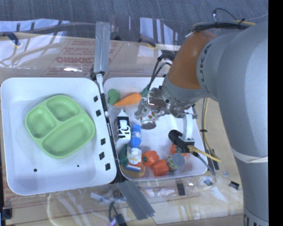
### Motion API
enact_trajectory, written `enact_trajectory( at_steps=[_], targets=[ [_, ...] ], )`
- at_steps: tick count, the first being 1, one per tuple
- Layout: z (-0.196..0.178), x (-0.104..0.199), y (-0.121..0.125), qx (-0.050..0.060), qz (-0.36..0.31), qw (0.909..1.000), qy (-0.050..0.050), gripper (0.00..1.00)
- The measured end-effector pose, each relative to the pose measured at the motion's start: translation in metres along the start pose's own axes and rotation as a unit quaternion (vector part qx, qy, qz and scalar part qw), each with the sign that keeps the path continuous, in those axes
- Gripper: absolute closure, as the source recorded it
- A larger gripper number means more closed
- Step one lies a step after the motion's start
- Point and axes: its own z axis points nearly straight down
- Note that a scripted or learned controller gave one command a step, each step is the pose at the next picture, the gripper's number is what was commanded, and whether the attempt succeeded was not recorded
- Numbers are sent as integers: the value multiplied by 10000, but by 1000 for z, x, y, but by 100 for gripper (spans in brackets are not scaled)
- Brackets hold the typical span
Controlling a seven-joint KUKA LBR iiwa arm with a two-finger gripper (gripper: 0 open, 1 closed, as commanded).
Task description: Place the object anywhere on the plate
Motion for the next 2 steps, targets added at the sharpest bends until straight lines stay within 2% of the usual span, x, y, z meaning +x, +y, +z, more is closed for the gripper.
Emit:
enact_trajectory(
  at_steps=[1,2],
  targets=[
    [0,0,0,0,1,10000,0,0],
    [-1,90,12,-32,-1456,9893,-8,0]
  ],
)
